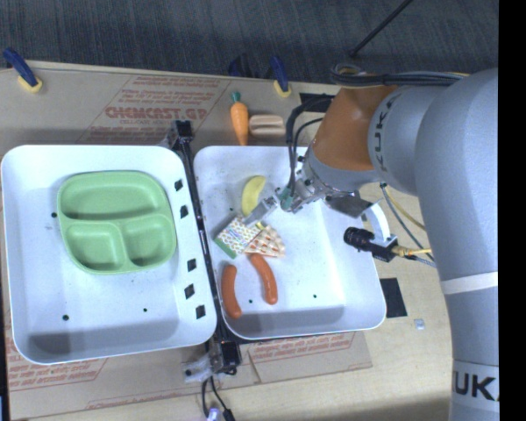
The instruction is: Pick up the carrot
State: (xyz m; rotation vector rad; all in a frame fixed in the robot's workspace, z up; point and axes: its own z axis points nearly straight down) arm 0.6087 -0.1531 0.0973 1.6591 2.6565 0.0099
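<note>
The grey arm (447,165) sweeps in from the right, its orange band (351,134) bent low above the wrist, forearm angled down and to the left. The gripper (265,207) points left and slightly downward, its metal fingers (261,209) extended low.

The carrot (238,121) is small and orange with a green leafy top. It lies on the brown worktop (114,103), outside the bins, just beyond the far rim of the right bin (359,314). Its green end points away from that bin, and nothing grips it.
</note>
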